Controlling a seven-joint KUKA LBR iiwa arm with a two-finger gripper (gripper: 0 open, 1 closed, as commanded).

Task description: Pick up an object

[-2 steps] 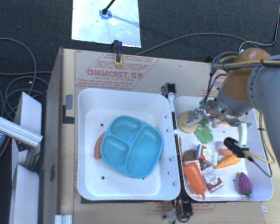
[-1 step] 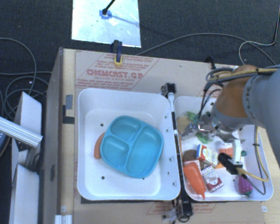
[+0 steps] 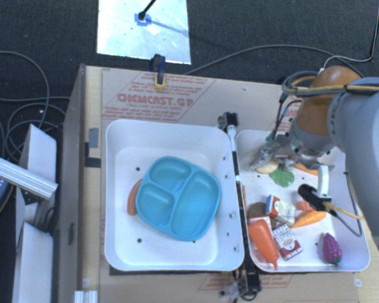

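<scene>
**Arm low over the far end of the right bin**

Toys crowd the right bin (image 3: 360, 257), while the left bin (image 3: 116, 252) carries a blue divided plate (image 3: 177, 197) with an orange sausage-shaped piece (image 3: 133, 197) tucked against its left edge. Both bins sit side by side on the table (image 3: 173, 98), which is covered with printed cardboard.

The grey arm (image 3: 364, 126) comes in from the right, its orange band above the wrist, and the tool (image 3: 270, 154) is down at the far left part of the right bin. It hangs just above a pale, rounded item (image 3: 267, 166), with a green leaf-like piece (image 3: 281, 177) just beside that. Whether the tool is released or clenched cannot be told from this angle, and nothing can be seen held in it.

Nearer the camera in the same bin lie an orange carrot (image 3: 311, 218), a small white carton (image 3: 281, 209), an orange bottle (image 3: 263, 240), a red-and-white box (image 3: 287, 243) and a purple fruit (image 3: 331, 248) at the right corner.
</scene>
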